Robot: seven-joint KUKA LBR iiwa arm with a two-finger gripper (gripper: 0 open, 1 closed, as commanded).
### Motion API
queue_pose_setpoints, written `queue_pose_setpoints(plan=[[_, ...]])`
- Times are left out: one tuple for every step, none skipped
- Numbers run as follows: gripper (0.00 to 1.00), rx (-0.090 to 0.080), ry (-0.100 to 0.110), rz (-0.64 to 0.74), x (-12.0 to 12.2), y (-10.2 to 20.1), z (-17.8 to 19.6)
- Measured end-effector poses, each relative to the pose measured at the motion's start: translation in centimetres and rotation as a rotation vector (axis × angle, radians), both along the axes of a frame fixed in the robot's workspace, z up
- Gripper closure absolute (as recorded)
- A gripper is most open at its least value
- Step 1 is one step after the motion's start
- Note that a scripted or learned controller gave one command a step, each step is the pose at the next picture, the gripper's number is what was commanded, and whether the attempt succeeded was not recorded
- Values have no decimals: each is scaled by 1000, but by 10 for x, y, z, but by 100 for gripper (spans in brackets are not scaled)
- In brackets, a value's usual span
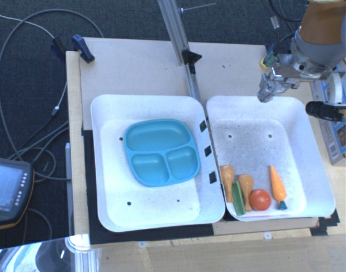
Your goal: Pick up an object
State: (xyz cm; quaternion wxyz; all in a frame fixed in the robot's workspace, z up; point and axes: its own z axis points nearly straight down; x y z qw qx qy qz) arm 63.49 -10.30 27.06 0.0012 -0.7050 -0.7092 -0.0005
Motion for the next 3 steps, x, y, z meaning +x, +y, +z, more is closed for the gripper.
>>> queue_pose_setpoints(plan=[[100, 1, 1, 0, -17, 48, 4], [100, 0, 2, 1, -29, 110, 1], [100, 1, 4, 1, -48, 169, -15]])
